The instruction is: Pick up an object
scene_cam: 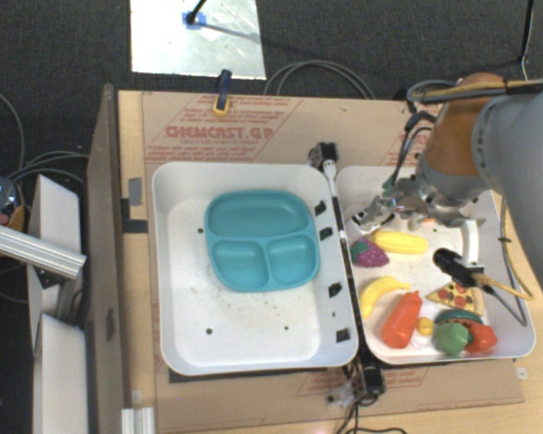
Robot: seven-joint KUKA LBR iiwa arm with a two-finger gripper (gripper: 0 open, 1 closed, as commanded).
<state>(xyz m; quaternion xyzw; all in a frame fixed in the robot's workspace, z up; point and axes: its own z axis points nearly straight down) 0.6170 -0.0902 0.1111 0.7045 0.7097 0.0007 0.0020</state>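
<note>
Tray (258,252) in left bin (185,269)

Red "CHEMCAST GP" print on brown board (235,127) under bins; smaller lines unreadable

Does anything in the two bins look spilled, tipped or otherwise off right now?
Nothing looks spilled or damaged. The teal divided plate lies flat in the left bin. The toy food in the right bin is a loose jumble, with the orange bottle lying tilted.
</note>
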